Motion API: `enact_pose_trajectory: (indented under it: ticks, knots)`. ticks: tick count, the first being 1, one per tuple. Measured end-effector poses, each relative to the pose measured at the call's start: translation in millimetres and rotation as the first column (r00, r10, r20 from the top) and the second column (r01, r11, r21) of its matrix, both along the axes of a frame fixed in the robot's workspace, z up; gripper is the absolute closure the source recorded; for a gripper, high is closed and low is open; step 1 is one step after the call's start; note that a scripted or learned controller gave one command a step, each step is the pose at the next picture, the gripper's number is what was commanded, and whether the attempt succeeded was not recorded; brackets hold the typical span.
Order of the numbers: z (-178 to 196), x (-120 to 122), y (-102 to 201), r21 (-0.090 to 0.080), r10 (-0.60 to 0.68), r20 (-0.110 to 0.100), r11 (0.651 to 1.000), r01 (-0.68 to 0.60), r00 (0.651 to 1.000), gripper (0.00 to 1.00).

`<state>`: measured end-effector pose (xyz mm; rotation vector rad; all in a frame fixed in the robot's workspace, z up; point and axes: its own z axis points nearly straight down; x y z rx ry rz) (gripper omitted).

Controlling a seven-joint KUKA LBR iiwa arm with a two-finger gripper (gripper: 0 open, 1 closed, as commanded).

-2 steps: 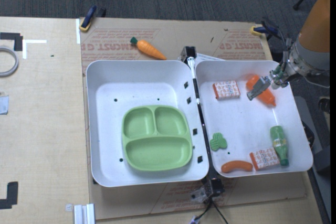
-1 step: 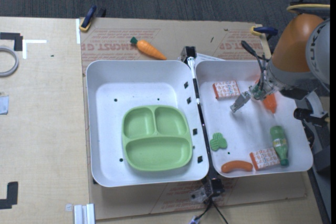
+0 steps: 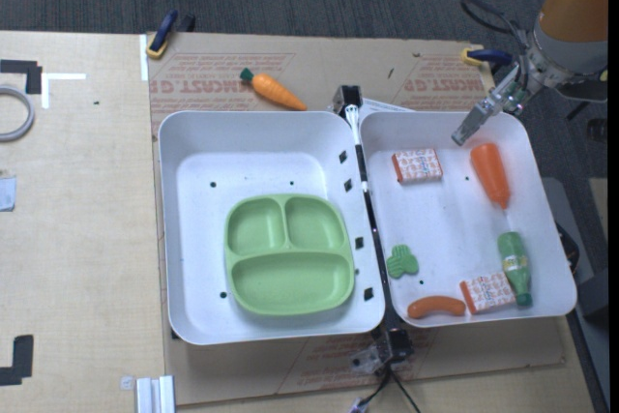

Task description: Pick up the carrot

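Observation:
The carrot (image 3: 275,90), orange with a small green top, lies on the brown cardboard behind the left bin (image 3: 184,237), outside both bins. My gripper (image 3: 468,132) hangs over the back edge of the right bin (image 3: 546,208), far to the right of that carrot. It slants down to the left, and its tip ends just above and left of a plain orange tapered piece (image 3: 490,173) lying in the right bin. I see nothing held at the tip.
A green divided plate (image 3: 288,254) fills the left bin's middle. The right bin holds a small pink box (image 3: 417,166), a green leafy toy (image 3: 400,261), a sausage (image 3: 436,307), a green bottle (image 3: 515,268) and a red-white box (image 3: 486,292). Blue clamps (image 3: 162,34) sit at the cardboard's back corners.

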<state>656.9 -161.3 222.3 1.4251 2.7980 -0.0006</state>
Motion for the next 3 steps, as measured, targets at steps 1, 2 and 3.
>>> enact_pose_trajectory:
  ticks: [1, 2, 3]
  knots:
    - [-104, -16, -20, 0.000, 0.066, 0.001, 0.998, -0.066, 0.998, 0.00]
    - [-94, -15, -20, -0.001, 0.065, 0.005, 0.998, -0.065, 0.998, 1.00]
    - [-130, -139, -2, 0.001, -0.017, -0.001, 1.000, 0.017, 1.000, 1.00]
